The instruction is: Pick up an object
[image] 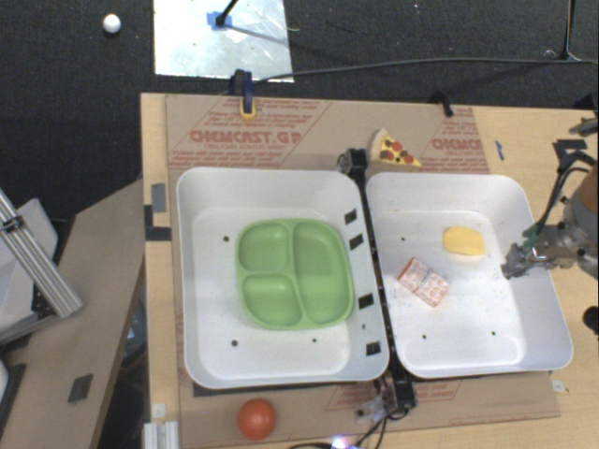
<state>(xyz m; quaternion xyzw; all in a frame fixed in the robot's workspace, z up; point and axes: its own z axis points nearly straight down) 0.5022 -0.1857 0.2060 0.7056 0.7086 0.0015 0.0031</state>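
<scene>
Yellow soap (464,241) lies in the right bin (538,344), upper middle, with a pink packet (424,282) just below-left. At the frame's right edge the gripper (518,263) hovers beside them; I cannot tell how wide it stands.

Yellow block (464,241) and red-patterned packet (424,282) lie apart in right bin (543,340).

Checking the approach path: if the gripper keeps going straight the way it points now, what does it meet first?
The gripper points left and slightly down over the right bin. Likely first contact is the red-and-white packet, though height is unclear.
</scene>
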